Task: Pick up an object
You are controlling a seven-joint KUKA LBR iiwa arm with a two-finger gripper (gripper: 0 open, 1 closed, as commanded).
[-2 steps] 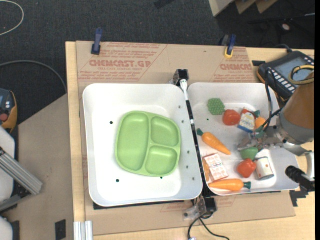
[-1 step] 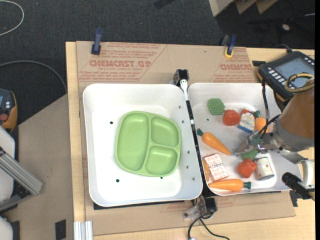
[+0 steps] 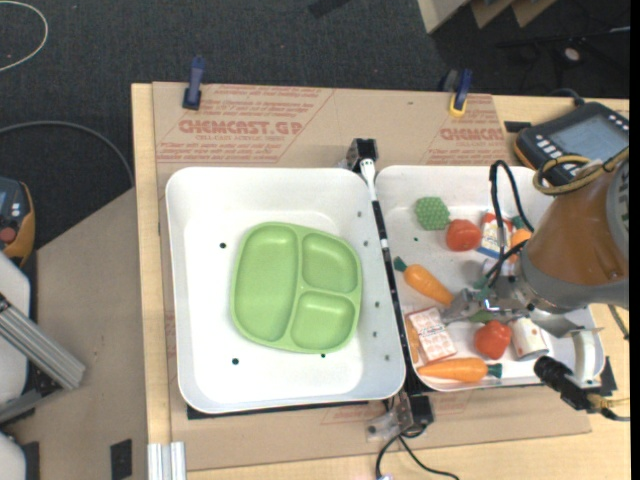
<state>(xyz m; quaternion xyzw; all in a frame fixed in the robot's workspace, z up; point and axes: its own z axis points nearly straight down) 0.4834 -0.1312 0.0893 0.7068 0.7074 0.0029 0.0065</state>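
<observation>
Dark carpet surrounded my cardboard-topped bench (image 3: 250, 128). At nine o'clock a glossy green tray (image 3: 296, 287) filled one bin (image 3: 190, 268); at three my gripper (image 3: 474, 306) hovered beside a carrot (image 3: 428, 284), its opening unreadable.

two white bins (image 3: 190, 268), one green tray (image 3: 296, 288), two carrots (image 3: 428, 284), perhaps two tomatoes (image 3: 462, 235).

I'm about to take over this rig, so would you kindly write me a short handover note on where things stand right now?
Gripper: low in the right bin, among the toy food; grip state unclear, nothing visibly held.
Right bin: green ball, tomato, carrot, pink card, second tomato, second carrot.
Left bin: green divided plate.
Done: arm is down at the objects.
Left: grasp one and lift it.
</observation>
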